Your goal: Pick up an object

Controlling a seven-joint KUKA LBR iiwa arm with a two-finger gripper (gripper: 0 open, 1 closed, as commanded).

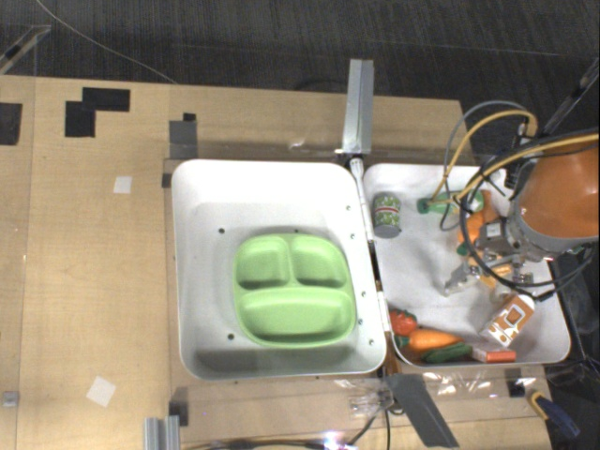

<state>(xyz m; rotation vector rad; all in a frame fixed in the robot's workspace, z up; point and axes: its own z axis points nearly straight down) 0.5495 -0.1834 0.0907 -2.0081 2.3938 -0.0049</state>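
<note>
Jaws (pixel 466 277) are hanging over the right bin (pixel 417 251); we are seeing metal fingertips, but cannot tell their spread. Nearest, just right and below, we are eyeing the small carton (pixel 507 321), long axis slanting up-right.

This looks like a robotics lab, not a home or shop. A plain wooden bench (pixel 84 279) stands on dark carpet (pixel 281 17), with black tape marks (pixel 94 109) stuck to its top. Two white bins (pixel 202 251) are fixed side by side with metal brackets (pixel 358 101). Loose yellow and black cables (pixel 487 134) loop over the robot arm (pixel 558 200), and toy food (pixel 436 340) lies in the bin just below its fingers.
</note>
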